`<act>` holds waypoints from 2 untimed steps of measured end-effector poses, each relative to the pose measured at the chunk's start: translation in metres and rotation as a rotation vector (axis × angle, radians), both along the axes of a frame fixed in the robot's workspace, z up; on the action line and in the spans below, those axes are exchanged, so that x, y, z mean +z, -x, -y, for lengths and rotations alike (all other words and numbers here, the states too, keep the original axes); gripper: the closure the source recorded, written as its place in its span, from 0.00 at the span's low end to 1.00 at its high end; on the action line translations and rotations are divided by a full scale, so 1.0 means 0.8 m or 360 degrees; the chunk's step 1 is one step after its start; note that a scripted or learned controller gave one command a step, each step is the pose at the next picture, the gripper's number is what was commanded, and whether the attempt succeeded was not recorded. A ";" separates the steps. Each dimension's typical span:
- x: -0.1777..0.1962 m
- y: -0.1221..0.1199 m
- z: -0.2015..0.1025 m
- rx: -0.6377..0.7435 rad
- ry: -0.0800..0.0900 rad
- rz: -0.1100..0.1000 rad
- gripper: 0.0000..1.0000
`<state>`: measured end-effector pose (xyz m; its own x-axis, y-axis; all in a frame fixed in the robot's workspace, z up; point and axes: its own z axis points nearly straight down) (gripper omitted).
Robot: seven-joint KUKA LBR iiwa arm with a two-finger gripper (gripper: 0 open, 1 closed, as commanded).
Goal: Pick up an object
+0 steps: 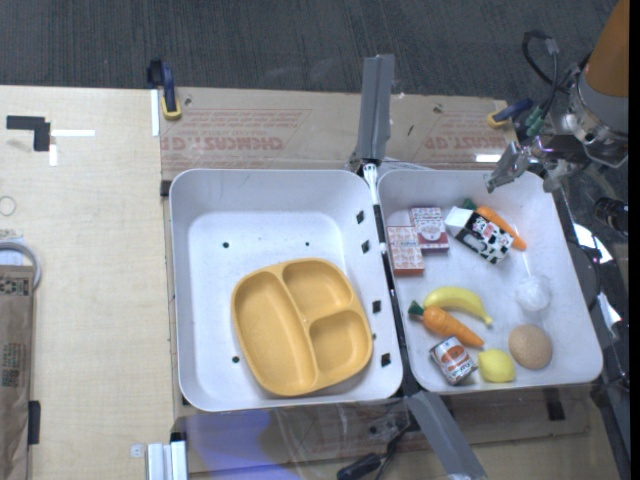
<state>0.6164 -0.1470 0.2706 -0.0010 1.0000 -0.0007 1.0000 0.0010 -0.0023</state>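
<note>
Yellow divided plate (300,328) in left bin, arm — end effector (528,168) above right bin's far edge — grip state unclear

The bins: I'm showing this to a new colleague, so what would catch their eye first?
First, the yellow divided plate, alone in the left bin. Then the cluster in the right bin: banana, carrot, lemon, egg, can and small boxes. The gripper hovers over that bin's far right corner.
</note>
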 end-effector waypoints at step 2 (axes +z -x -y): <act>-0.195 -0.018 0.010 0.0545 0.0009 0.0031 0.00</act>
